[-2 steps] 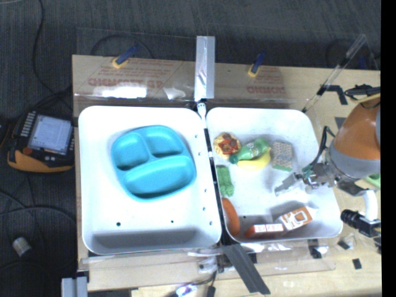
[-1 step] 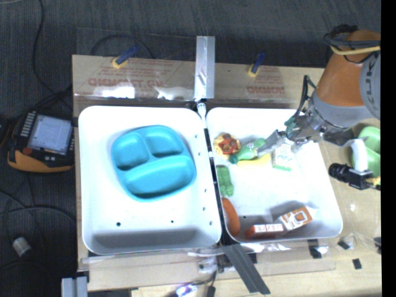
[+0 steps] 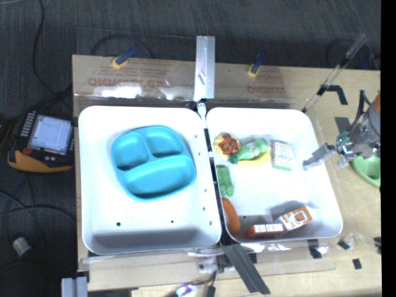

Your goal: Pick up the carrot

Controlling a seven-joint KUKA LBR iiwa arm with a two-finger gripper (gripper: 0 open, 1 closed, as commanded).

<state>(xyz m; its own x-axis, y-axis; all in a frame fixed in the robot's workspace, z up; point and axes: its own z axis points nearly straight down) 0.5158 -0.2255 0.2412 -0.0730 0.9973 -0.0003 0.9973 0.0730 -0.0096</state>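
I am at the approach step: the gripper [image 3: 311, 161] sits at the right bin's [image 3: 322, 142] right rim; whether it is parted or closed, I cannot tell. Next I must reach across that bin to the carrot [image 3: 230, 214] against its near-left wall.

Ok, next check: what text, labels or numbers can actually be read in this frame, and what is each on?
Nothing can be read with confidence.
Cardboard sheet behind the bins: reddish print, blurred.
Small white packet: green pattern, too small.
Orange carton: white label patch, illegible.
Red wrapped item: white label, illegible.
Handheld device on the floor: lit screen, washed out.
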